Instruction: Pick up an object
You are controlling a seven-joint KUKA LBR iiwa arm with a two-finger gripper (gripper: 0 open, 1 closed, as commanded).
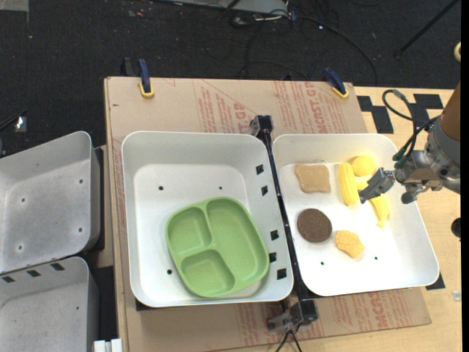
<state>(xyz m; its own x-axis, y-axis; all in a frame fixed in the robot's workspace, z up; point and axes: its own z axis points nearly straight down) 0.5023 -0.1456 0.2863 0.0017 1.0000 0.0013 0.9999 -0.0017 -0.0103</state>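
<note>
The right bin (407,268) holds several play-food pieces: a tan toast slice (313,177), a yellow corn cob (347,185), a lemon (362,165), a banana (381,209), a round brown patty (316,225) and a yellow-orange piece (349,243). A green divided plate (216,246) lies in the left bin (192,144). My gripper (394,188) hangs over the right bin's far right side, open, just right of the corn and above the banana. Nothing sits between its fingers.
Two white trays (44,193) lie off the bench at the left. Clamps (146,85) hold the cardboard base at the back edge. A black divider (277,196) runs between the bins. Cables (401,108) trail near the arm at the right.
</note>
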